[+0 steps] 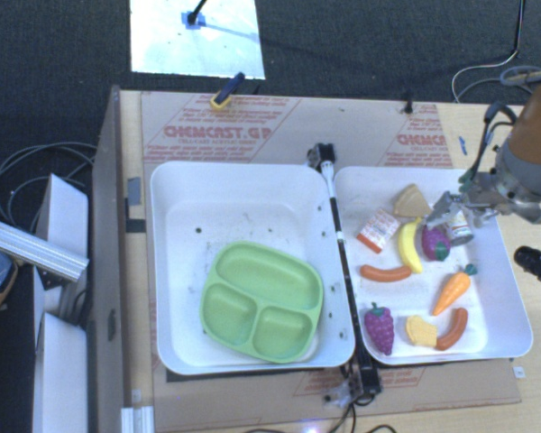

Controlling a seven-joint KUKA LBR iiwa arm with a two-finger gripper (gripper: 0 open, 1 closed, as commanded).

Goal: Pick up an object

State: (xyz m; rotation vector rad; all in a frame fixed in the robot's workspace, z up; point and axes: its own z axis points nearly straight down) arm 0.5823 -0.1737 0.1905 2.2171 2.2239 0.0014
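You see the gripper, fingers spread, over nine toy foods in the right bin; one green plate fills the left bin.

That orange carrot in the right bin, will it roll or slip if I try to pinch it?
The carrot looks like smooth moulded plastic, so probably stiff, light and somewhat slippery. Its tapered, rounded body may squirt out of a pinch near the tip or roll if nudged sideways. It lies close to the sausage, which a push could disturb.
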